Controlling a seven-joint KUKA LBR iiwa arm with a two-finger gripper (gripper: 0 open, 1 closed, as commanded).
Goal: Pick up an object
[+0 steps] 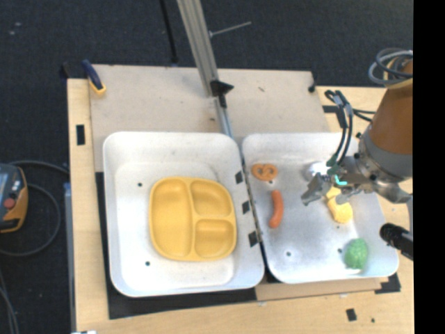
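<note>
In the right bin (299, 256) lie an orange pretzel (264, 172) near the upper left, a red-orange sausage (276, 209) below it, a yellow item (341, 209) at the right, and a green broccoli-like piece (357, 253) near the lower right corner. My gripper (321, 186) hovers over the right bin's upper right part, just left of the yellow item. Nothing shows between its fingers.
The left bin (125, 186) holds a yellow divided plate (193, 218). A metal post (201, 47) rises behind the bins, slanting toward the gap between them. A black divider with clips (247, 207) separates the two bins.
</note>
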